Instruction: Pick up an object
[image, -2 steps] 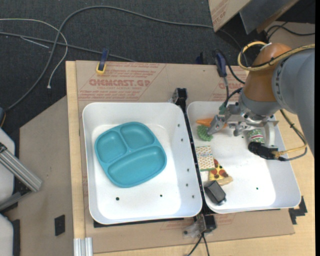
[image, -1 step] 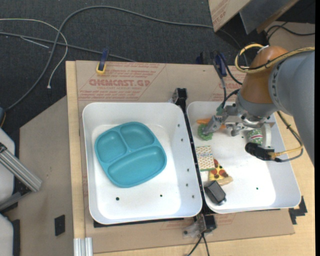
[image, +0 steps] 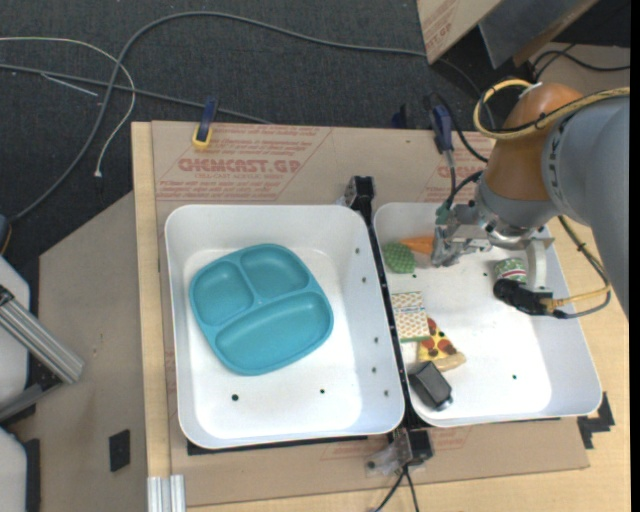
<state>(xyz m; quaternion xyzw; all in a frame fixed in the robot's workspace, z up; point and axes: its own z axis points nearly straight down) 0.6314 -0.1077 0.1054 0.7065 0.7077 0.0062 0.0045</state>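
Camera view, fixed above the surface (image: 250, 165), looking down at a slant.

- Arm (image: 560, 140): grey, with an orange band above the wrist, reaching in from the right and bent down over the right bin (image: 560, 390).
- Hand (image: 452, 243): low over the far left part of the right bin. Whether it is apart, together or clamped on anything cannot be told from this angle.
- Orange piece (image: 420, 244): just left of the hand, close to it; contact cannot be judged.
- Green round object (image: 399, 258): left of the hand and a little nearer the camera, beside the bin's left wall.
- Patterned flat card (image: 407, 314): below the hand in the picture, along the left wall.
- Small red and yellow toy (image: 438, 348): further toward the near edge from the hand, just past the card.
- Black boxy object (image: 431, 384): furthest from the hand, at the bin's near left corner.
- Green and white striped item (image: 508, 268): just right of the hand, under the arm.
- Left bin (image: 200, 400): well to the left of the hand, holding a teal divided plate (image: 262, 308) with three compartments, lying flat.
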